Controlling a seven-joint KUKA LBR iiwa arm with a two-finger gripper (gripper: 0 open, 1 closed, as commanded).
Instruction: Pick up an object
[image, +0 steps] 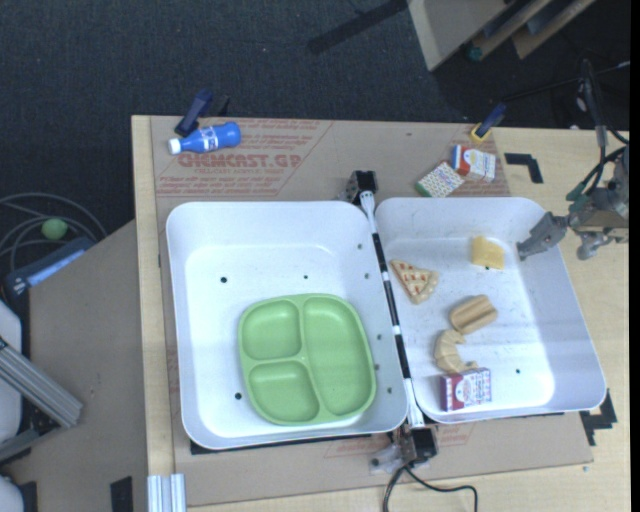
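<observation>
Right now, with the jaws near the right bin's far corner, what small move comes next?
Probably shift the gripper left and down over the yellow cheese block. It is the nearest item, lying apart from the others in the right bin, and nothing shows between the jaws.

Only thing I could actually read was the reddish print on the cardboard sheet (300, 150) under the bins, up at 12 o'clock of the left bin (190, 300). It looked like "GEMCAST.G.P", though I wasn't sure of every letter. Small cartons had print too tiny to make out.
</observation>
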